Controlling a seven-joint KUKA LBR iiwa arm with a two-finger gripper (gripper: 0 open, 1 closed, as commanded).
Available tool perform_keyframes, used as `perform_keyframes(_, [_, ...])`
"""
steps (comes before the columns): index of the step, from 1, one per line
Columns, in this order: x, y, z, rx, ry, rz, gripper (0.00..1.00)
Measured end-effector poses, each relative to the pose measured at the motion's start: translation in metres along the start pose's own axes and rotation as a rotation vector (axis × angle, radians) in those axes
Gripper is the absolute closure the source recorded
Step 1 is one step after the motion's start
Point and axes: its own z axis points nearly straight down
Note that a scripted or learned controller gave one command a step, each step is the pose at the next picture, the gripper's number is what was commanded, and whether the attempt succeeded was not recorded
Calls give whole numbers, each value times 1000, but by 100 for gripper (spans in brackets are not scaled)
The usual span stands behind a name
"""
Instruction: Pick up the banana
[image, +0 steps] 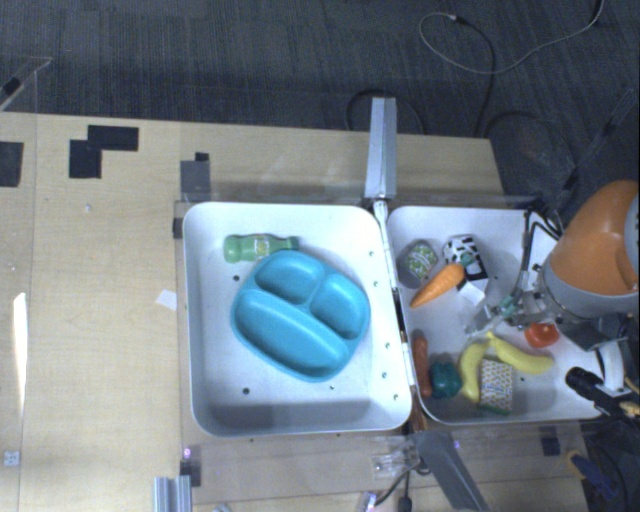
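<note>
The banana (520, 356) lay near the right bin's (560, 410) front wall beside a patterned block (497, 384), likely light, soft-skinned and best pinched mid-curve, while just beyond hung the gripper (507, 308), its opening impossible to tell.

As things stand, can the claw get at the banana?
Probably yes. The claw hangs just above the banana in the right bin, and the fruit's top looks uncovered, though a patterned block and a tomato crowd it.
</note>
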Motion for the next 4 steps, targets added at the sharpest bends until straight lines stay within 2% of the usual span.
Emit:
perform_keyframes(1, [18, -25, 19, 26, 6, 44, 0])
perform_keyframes(2, [19, -22, 8, 20, 5, 42, 100])
perform_keyframes(3, [18, -19, -2, 16, 4, 40, 100])
perform_keyframes(4, [90, -11, -77, 41, 8, 265, 100])
